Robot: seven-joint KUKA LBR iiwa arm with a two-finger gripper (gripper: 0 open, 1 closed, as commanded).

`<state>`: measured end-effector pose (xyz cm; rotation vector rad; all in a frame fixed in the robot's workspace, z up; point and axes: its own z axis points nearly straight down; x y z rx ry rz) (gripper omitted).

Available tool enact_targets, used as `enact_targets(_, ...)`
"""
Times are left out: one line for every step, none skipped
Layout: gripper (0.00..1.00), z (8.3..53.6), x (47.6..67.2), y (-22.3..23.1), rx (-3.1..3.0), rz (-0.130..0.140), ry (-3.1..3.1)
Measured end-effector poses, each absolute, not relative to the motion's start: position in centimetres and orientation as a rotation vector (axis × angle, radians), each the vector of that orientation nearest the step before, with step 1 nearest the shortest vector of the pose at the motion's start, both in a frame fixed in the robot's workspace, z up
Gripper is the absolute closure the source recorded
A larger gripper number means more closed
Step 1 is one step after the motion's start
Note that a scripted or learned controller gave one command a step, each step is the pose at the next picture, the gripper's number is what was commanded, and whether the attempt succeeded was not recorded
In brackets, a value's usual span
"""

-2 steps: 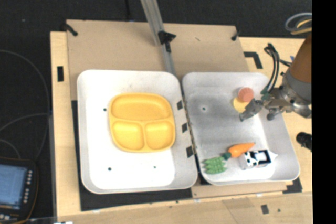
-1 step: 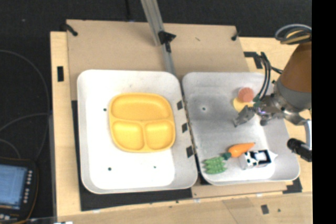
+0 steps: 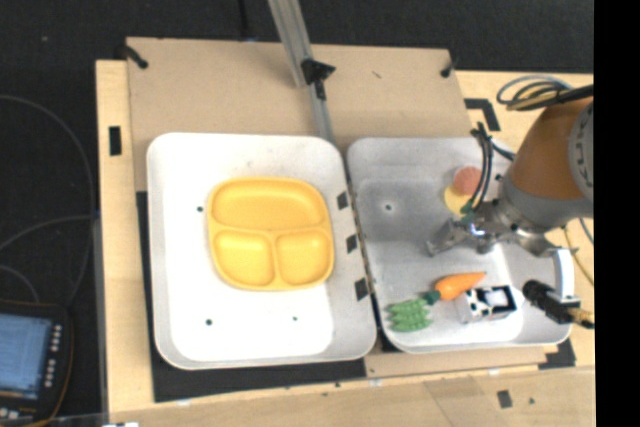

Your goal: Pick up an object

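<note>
Clerk: While the arm (image 3: 548, 165) reached in from the right, what stood on the bench (image 3: 290, 85)?

Keeper: Item one, left bin (image 3: 180, 335), white and shallow. It held a yellow tray (image 3: 270, 231) with three compartments, lying about the middle of the bin.

Clerk: And the right bin (image 3: 400, 175)?

Keeper: Item two, also white, touching the left bin along their shared edge. At its near side lay a carrot (image 3: 460, 285), orange, with its green top (image 3: 408, 316) to the left. Just right of the carrot and nearer sat a small black-and-white toy (image 3: 489, 302). Toward the far right lay a pink and yellow piece (image 3: 463, 188), partly hidden by the arm.

Clerk: The gripper (image 3: 447, 240)?

Keeper: Item three. It hung low over the right bin's middle, pointing left, just beyond the carrot on the far side. The pink and yellow piece was beside the wrist.

Clerk: Jaw state?

Keeper: Could not tell; the metal end was too blurred to read. Nothing was seen between them.

Clerk: Anything else?

Keeper: A metal pole (image 3: 285, 5) ran from the far side down to where the bins met.
</note>
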<state>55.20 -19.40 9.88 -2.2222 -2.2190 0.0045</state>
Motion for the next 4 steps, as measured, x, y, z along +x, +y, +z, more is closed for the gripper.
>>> enact_targets(1.0, 11.3, 55.4, -19.5, -2.232, -0.003, -2.218)
enact_targets(1.0, 17.6, 56.0, -20.2, -2.225, -0.005, -2.23)
enact_targets(1.0, 22.8, 55.8, -21.3, -2.227, -0.004, -2.227)
enact_targets(1.0, 28.2, 56.0, -21.4, -2.224, -0.005, -2.23)
